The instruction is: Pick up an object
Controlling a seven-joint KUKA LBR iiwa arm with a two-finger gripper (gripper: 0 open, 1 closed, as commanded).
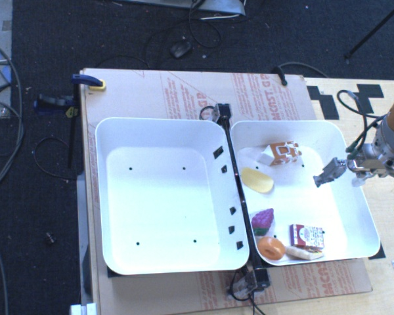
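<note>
Hovering gripper (329, 173) over right bin (354, 209) | finger state: cannot tell | yellow lemon-shaped object (257, 180): smooth, oval

The bench board (184, 87) bears red printed lettering, mirrored and not legible.

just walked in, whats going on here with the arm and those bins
The arm's gripper hangs over the right bin, near its right side, holding nothing. That bin has an orange-and-white box, a yellow piece, a purple piece, an orange ball and a red carton.
</note>
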